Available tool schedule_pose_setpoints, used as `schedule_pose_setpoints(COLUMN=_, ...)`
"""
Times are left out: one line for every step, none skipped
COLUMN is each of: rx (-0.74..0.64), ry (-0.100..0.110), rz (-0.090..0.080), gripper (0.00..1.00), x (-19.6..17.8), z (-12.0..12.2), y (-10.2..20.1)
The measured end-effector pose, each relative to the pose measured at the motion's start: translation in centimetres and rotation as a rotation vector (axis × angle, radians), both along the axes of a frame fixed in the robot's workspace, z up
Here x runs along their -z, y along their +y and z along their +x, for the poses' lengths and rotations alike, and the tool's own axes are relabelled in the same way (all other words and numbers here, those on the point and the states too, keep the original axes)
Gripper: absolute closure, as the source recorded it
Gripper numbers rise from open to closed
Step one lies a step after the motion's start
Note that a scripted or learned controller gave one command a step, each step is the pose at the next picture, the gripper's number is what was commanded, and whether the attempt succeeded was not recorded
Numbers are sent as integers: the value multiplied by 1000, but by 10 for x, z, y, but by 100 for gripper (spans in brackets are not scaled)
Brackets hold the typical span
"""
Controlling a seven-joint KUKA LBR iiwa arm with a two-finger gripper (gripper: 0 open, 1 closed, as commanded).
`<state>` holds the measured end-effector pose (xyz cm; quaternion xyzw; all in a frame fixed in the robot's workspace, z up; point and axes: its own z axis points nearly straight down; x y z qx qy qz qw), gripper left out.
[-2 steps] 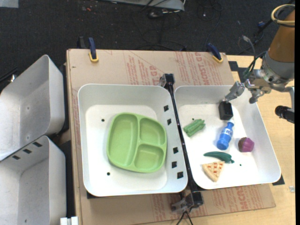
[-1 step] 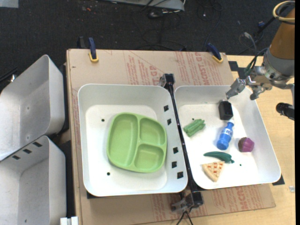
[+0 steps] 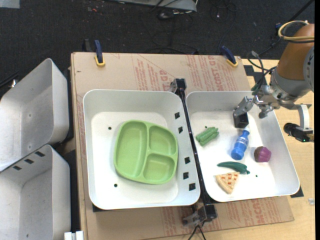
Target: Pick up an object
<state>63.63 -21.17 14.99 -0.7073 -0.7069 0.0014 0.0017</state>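
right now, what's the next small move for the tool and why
Probably shift the tool toward the near side and down over the blue bottle, the closest thing to it in the right bin. The bottle lies apart from the purple piece and the green bundle, which leaves room around it.

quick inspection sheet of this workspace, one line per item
surface: cardboard-covered bench bearing left bin and right bin side by side
job's things: in the right bin, green bundle, blue bottle, purple object, dark green pepper, pizza slice
clutter: green divided plate, alone in the left bin
grippers: claw over the right bin's far right part, beyond the blue bottle
cables: dark cables on the floor beyond the bench
surroundings: two spare white bins to the left; clamps on the bench's far edge
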Motion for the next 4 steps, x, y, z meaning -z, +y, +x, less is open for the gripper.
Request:
schedule_pose_setpoints(rx=-1, ry=0, rz=0, gripper=0, x=54, z=-1, y=1)
schedule_pose_setpoints(rx=-3, ry=-8, rz=-3, gripper=100, x=39, z=1, y=1)
schedule_pose_setpoints(rx=-2, ry=-10, rz=-3, gripper=100, x=-25, z=5, y=-1)
schedule_pose_setpoints(rx=-3, ry=-12, rz=-3, gripper=100, x=-79, z=7, y=-2)
